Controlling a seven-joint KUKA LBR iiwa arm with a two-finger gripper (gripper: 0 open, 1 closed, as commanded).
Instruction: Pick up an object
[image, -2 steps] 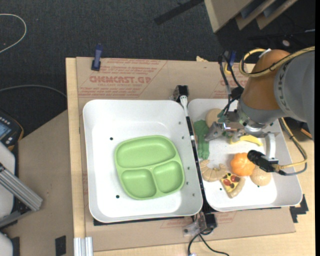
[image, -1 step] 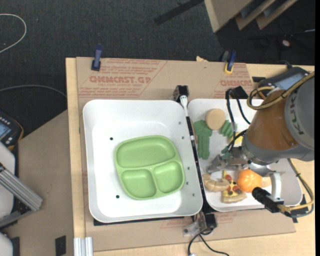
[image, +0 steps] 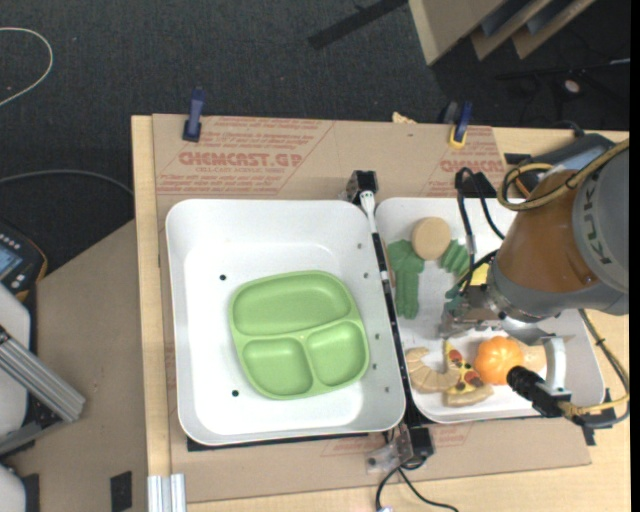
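Observation:
My gripper (image: 462, 318) hangs low over the middle of the right bin (image: 420, 405), under the grey and orange arm. An orange ball (image: 496, 359) lies just below and to the right of it, close to the wrist. A tan croissant (image: 428, 371) and a small pizza slice (image: 463, 383) rest at the bin's front. A tan round bun (image: 432, 238) sits at the back, with a long green vegetable (image: 405, 275) on its left and a green ridged piece (image: 457, 256) on its right. The arm hides the bin's right half.
The left bin (image: 195, 300) holds a green divided plate (image: 297, 332). A black clamp strip (image: 378, 260) runs between the two bins. Blue clips (image: 193, 117) hold the cardboard base at the back.

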